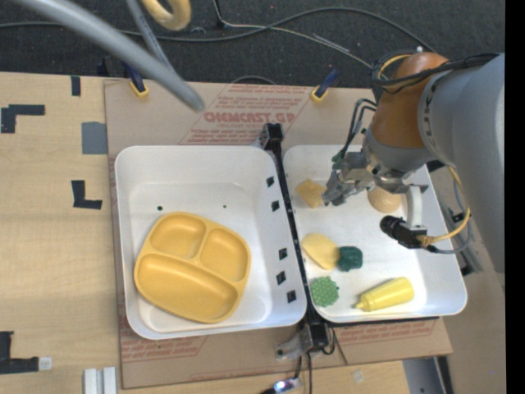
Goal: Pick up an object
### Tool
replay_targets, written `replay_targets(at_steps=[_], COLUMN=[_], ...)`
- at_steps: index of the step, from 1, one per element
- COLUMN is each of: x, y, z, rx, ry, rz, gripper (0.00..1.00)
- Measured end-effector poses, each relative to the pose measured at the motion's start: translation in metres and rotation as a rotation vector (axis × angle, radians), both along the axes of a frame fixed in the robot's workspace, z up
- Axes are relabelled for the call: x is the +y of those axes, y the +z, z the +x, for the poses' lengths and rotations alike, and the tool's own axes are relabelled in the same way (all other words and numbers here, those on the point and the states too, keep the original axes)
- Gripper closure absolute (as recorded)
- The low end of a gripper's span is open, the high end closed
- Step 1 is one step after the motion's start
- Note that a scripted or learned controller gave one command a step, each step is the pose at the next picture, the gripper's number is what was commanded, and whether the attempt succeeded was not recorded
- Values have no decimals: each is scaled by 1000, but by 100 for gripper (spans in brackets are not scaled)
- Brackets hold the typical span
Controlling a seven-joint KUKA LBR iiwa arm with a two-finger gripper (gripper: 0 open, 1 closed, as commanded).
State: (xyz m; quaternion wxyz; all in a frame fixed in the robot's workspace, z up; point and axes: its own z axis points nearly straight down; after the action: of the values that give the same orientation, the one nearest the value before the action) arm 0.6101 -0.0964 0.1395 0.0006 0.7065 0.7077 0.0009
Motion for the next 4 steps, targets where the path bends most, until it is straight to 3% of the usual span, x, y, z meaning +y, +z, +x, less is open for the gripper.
replay_targets(at_steps=[2,4], x=[8,114], y=[110,95], z=[7,-14], rx=[-1,5], ry=[0,4], rz=[0,0], gripper=[100,100])
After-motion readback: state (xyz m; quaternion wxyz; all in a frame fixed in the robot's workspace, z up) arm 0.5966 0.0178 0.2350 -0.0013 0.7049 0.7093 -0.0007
